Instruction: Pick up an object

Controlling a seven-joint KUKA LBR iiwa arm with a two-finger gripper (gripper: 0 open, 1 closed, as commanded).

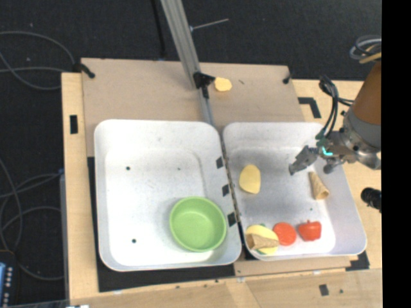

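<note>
Held above the right bin [334, 236], the tool [313, 163] is seen with its two dark fingers spread apart and nothing between them. Just below and to the right of the tool, a tan cone [318, 185] is laid on the bin floor, apart from the fingers. Left of the tool, a yellow lump [250, 178] is found. Along the bin's near edge, a yellow-and-tan piece [262, 239], a red ball [284, 233] and a red pepper [309, 230] are lined up. A green bowl [198, 223] is set in the left bin [128, 153]. No writing can be read anywhere.
</note>
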